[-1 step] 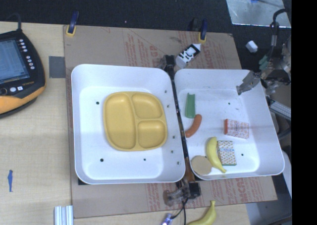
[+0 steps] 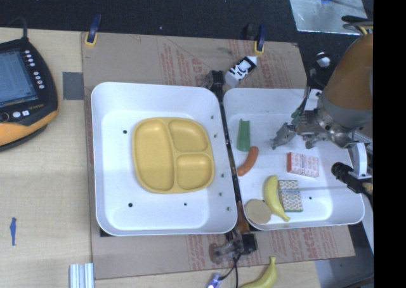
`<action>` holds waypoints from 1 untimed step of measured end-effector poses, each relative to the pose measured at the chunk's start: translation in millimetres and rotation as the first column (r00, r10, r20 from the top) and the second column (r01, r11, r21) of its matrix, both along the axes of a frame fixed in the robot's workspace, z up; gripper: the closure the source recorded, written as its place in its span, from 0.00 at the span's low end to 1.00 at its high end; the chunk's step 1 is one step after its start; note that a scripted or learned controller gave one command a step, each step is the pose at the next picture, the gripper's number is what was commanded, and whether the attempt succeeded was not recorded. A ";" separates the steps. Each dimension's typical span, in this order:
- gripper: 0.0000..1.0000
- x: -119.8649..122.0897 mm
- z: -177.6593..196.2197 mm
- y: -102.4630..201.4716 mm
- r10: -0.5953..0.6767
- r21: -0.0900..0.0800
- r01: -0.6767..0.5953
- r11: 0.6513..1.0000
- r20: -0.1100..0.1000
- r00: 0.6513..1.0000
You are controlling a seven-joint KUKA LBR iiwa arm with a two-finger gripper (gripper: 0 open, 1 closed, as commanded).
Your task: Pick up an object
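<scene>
Nearest the camera, a loose yellow banana lies on the brown cardboard sheet just outside the shallow white right-hand bin. Inside that bin, along its near wall, sits a round tan disc. Touching it, a second yellow banana runs with its long axis near-to-far, its far tip pointing away from the near wall. A small checked packet lies against that banana's right side. Further in is a red-and-white wrapped packet, and left of it an orange sausage-shaped piece lies slanted, close to the bin's left wall. Beyond it a green oblong block stands with its long axis near-to-far. The grey two-finger gripper hangs over the bin's far half, right of the green block, its fingers apart with nothing between them. Left of this bin, a yellow three-compartment plastic plate rests in the other white bin.
</scene>
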State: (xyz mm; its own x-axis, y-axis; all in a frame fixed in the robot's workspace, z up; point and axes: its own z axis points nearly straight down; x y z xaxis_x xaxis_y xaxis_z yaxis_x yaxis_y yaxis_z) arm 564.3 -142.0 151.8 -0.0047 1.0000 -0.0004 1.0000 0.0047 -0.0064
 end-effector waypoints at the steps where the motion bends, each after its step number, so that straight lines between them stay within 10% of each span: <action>1: 0.00 -58.5 -60.4 5.3 0.001 0.001 -0.001 1.000 0.001 1.000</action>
